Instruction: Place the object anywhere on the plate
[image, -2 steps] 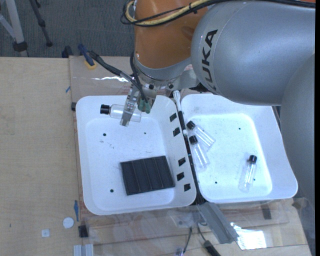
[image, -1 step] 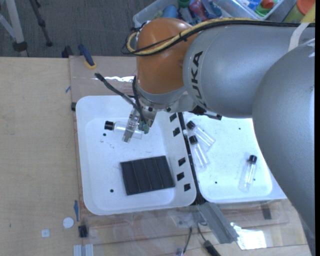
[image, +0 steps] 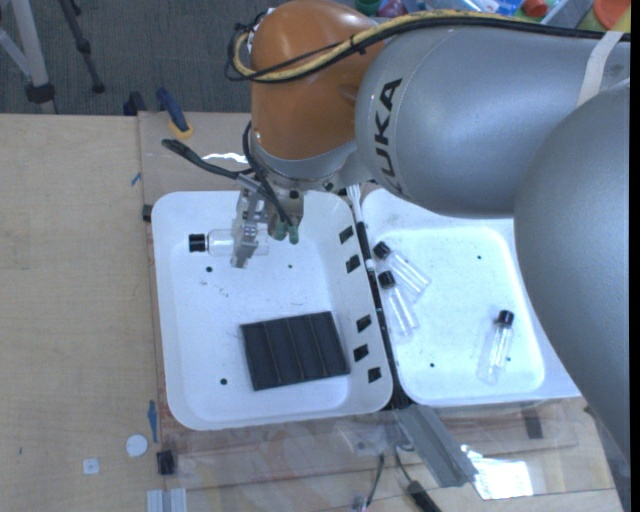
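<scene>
A clear vial (image: 218, 243) lay in the left white bin (image: 180, 330) between the gripper's (image: 250, 240) closed fingers, above a black ridged plate (image: 294, 349), on a wooden bench (image: 70, 300) beside grey carpet (image: 120, 50).

— What do we see around the bins?

— We see a pale wooden bench (image: 70, 300) running under everything, with dark grey floor (image: 130, 50) beyond its far edge.

— Anything standing on that floor?

— We make out a white stand leg (image: 30, 50) at the top left, and bright coloured clutter (image: 540, 8) along the top right, too blurred for us to name.
</scene>
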